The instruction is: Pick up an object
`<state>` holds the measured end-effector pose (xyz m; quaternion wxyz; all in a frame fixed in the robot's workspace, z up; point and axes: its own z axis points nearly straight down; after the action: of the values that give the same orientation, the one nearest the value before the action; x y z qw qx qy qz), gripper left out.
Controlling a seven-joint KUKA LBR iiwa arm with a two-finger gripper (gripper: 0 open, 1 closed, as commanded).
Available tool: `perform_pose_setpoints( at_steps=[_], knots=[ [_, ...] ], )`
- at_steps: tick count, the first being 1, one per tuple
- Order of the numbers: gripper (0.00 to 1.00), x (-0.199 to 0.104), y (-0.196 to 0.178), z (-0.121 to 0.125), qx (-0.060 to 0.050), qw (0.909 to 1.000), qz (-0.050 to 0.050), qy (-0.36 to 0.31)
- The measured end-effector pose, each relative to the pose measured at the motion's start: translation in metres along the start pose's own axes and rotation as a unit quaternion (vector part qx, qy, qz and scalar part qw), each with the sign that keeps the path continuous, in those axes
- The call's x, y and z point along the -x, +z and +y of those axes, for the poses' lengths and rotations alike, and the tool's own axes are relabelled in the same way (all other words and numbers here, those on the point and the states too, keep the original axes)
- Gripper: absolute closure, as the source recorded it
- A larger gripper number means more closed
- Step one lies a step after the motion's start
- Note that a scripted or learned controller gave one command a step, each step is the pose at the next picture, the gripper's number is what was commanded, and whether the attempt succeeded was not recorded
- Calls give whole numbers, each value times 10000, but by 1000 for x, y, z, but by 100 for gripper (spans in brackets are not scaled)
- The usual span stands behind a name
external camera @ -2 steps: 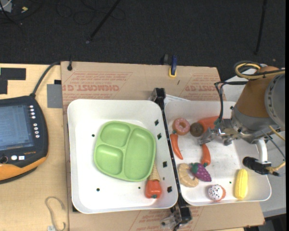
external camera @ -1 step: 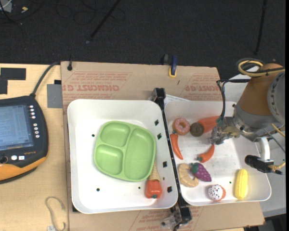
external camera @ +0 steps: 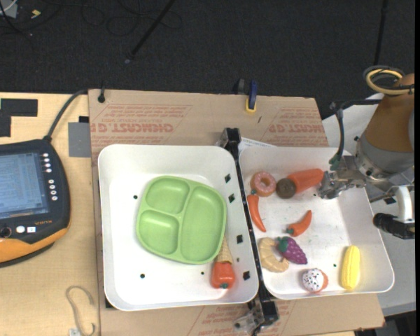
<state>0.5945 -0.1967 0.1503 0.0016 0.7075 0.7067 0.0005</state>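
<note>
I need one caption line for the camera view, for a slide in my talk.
KUKA arm's gripper low at the carrot in the right bin of toy food; green divided plate in the left bin.

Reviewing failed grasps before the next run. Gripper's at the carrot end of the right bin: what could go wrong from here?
1. The gripper sits at the tip of the carrot, not its middle, so a grasp may slip off the tapered end.
2. The brown ball touches the carrot's other end and the donut lies just beyond; a push could shove all three.
3. The gripper is close to the right bin wall, so a collision is possible.
</note>
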Motion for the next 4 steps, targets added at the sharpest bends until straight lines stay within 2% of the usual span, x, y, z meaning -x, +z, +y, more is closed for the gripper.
perform_pose_setpoints(
  at_steps=[1, 2, 4],
  knots=[
    [100, -5, -62, 1, 7, 10000, 3, -6],
    [100, -2, -78, 1, -10, 10000, 7, 0],
    [100, -89, -78, -36, -33, 10000, 23, -21]
  ],
)
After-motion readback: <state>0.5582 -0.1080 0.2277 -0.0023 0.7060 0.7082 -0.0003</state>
